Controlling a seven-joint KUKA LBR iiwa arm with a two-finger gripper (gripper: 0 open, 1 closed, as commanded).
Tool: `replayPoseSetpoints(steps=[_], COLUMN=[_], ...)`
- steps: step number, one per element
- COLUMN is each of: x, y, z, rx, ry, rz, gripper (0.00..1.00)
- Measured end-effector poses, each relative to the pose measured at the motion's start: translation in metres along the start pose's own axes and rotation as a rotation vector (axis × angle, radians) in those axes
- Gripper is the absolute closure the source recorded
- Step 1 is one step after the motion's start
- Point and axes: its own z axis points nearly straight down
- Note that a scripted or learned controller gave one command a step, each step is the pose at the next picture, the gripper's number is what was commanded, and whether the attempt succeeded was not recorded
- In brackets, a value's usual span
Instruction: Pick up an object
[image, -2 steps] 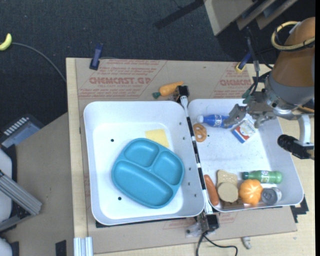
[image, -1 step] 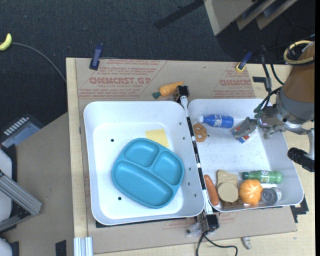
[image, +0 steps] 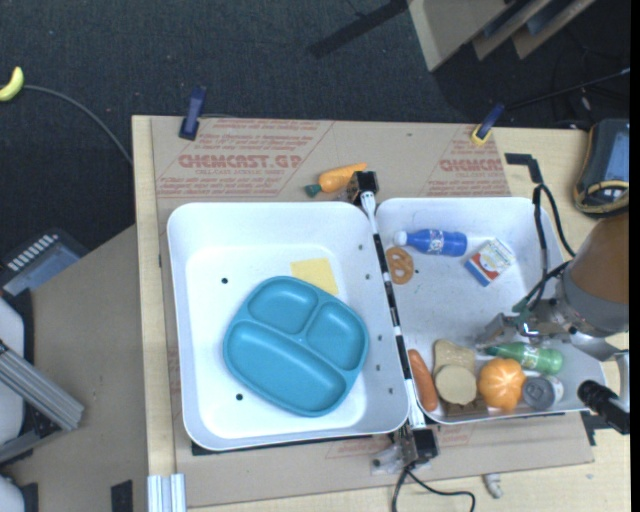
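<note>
My gripper reaches in from the right and hangs low over the right bin, at its right-centre. Just below it lies a green bottle on its side. An orange sits in front of that bottle, beside a tan bread piece and a grey can. An orange carrot lies along the bin's left wall. Farther back are a blue bottle, a brown pretzel and a small red-and-white carton.
The left bin holds a blue divided plate and a yellow slice behind it. An orange-and-black clamp sits at the back between the bins. Cables run along the right bin's right edge.
</note>
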Motion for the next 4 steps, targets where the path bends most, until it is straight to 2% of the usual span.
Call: replayPoseSetpoints(steps=[1,2,3,4], x=[0.009,-0.009,0.004,-0.022], y=[-0.001,0.122,-0.002,0.097], z=[0.032,0.005,0.033,0.033], rx=[0.001,0.003,0.005,0.001], ry=[0.0,0.001,0.001,0.0], rz=[0.001,-0.001,0.001,-0.001], gripper=[0.0,0.0,0.0,0.0])
